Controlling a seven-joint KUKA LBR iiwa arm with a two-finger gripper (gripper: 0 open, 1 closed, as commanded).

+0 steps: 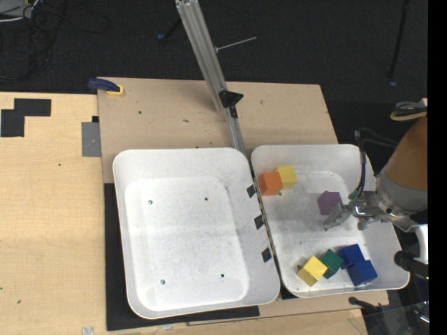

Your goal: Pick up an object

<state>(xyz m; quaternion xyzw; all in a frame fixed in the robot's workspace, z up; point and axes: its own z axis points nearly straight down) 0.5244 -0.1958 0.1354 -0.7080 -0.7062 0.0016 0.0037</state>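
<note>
An orange band [413, 152] is seen on the arm, above a grey wrist section [404, 195]. A thin dark cable [364, 169] is looped beside the wrist. The gripper [336, 218] is built of grey metal, with slender fingers and pale fittings behind them.

The arm [408, 169] behind the gripper [334, 218] is cut off by the frame's right side; the gripper's state is unclear.
</note>
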